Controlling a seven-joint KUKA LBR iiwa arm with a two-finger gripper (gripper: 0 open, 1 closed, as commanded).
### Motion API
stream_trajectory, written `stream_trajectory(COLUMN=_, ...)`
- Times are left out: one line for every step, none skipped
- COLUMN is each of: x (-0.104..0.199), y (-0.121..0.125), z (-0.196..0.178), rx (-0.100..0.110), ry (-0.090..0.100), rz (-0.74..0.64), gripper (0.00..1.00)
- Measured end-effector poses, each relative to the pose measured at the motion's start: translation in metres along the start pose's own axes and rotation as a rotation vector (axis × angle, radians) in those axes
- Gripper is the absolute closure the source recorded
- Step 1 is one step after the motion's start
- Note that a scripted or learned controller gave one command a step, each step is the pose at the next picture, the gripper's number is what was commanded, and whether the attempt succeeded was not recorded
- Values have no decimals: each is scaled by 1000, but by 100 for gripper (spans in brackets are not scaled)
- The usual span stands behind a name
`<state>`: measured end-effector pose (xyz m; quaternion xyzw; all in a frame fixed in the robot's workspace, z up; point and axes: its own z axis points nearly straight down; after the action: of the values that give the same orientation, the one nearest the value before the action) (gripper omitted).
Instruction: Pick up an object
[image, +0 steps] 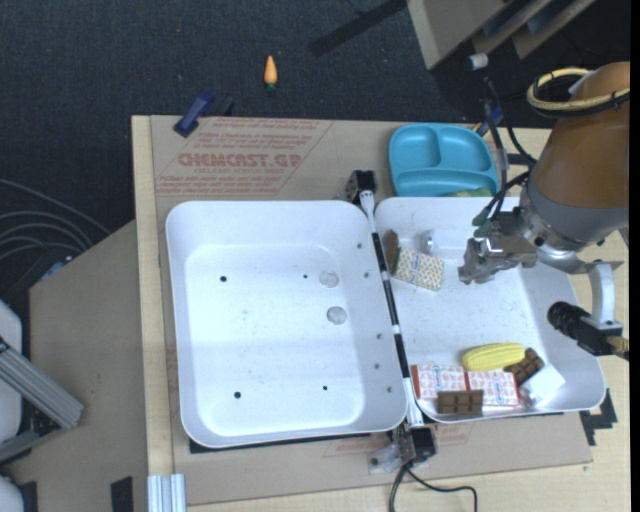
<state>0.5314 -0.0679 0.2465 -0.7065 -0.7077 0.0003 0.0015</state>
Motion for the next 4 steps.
stream_trajectory(x=-1, y=0, z=0, rx=0, ry=0, rz=1, gripper=0)
stream_trajectory(x=6, y=90, z=55, rx=-3, ry=-2, rz=1, gripper=0)
stream_trajectory(x=6, y=91, z=44, rx=-5, ry=-2, rz=0, gripper=100)
stream_trajectory(x=6, y=91, z=45, rx=-5, ry=-2, rz=0, gripper=0)
